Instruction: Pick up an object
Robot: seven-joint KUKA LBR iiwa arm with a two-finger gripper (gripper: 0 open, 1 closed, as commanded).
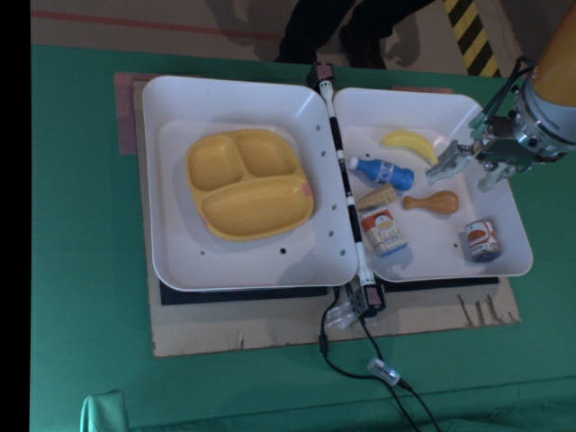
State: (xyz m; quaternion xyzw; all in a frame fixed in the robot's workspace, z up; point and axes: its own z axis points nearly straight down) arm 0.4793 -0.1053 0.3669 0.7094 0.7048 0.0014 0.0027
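I see a green tabletop (81, 241) carrying 2 white bins on cardboard (270, 327), with tan floor and hazard stripes (472, 25) beyond. The left bin (171, 250) holds a yellow divided tray (247, 183). The right bin (508, 241) holds a banana (409, 142), a blue bottle (382, 173), a drumstick (432, 203), a box (384, 229) and a can (482, 239). My fingers (447, 163) hang spread wide over the right bin's far right side, above the drumstick, gripping nothing
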